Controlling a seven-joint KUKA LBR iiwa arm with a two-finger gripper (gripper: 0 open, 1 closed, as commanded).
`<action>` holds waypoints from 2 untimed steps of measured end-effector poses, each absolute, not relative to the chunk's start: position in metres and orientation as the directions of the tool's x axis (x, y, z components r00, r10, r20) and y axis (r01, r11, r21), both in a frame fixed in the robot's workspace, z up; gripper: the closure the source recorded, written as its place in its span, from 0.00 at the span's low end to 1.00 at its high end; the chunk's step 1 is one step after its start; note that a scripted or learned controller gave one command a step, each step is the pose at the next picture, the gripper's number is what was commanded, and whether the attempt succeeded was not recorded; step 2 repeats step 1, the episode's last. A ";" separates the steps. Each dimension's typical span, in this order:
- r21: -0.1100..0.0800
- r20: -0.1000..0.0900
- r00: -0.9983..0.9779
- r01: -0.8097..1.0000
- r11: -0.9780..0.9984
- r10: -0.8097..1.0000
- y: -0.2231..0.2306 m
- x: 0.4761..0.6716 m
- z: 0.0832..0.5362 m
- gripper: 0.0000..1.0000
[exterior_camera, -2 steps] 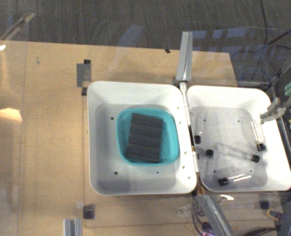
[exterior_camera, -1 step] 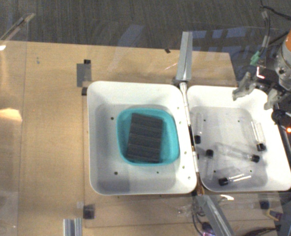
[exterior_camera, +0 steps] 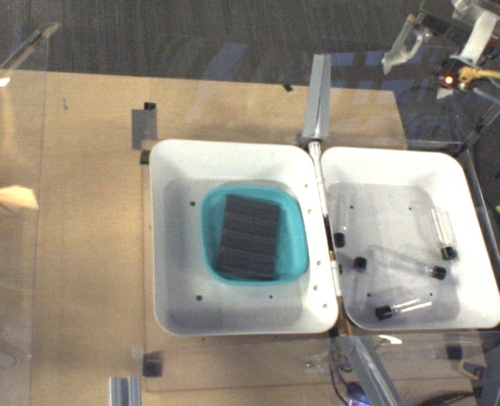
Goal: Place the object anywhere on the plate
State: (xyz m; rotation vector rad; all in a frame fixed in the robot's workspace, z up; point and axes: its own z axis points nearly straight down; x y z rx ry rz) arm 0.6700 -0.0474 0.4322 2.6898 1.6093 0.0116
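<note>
1. Gripper (exterior_camera: pixel 406 47) sits up at top right of the view, beyond the far rim of the right bin (exterior_camera: pixel 474 184) and off the bench surface. Open or closed: can't tell, too small and cut off by the frame edge.
2. Key relation: the plate (exterior_camera: pixel 294 227) lies well apart from the gripper, down and to the view's left, in the left bin (exterior_camera: pixel 172 227). Any reach to it crosses the divider btwn the bins.
3. Task's thing, as I judge it: the dark block (exterior_camera: pixel 250 237). It lies flat on the plate, roughly centred, fully inside the teal rim. Nothing is btwn it and the gripper.
4. Long axis of the block runs near-to-far in the view, tilted slightly, top leaning right.
5. Look of the block: dark grey, rectangular, with crosswise ridges or ribs; matte, prob. soft or foam-like, though that's a guess.
6. Plate: teal, rounded-square, shallow, sat mid-bin.
7. Right bin holds several clear tubes (exterior_camera: pixel 410 265) w/ black caps, scattered, lying flat. They're nearer the gripper than the block is.
8. Judgement: if the block is the object, the placing looks already done. If a tube is meant, no pick has begun.
</note>
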 end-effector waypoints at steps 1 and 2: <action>0.011 0.004 0.547 0.837 -0.547 0.837 -0.093 0.636 0.437 0.00; 0.011 0.004 0.547 0.837 -0.547 0.837 -0.093 0.636 0.437 0.00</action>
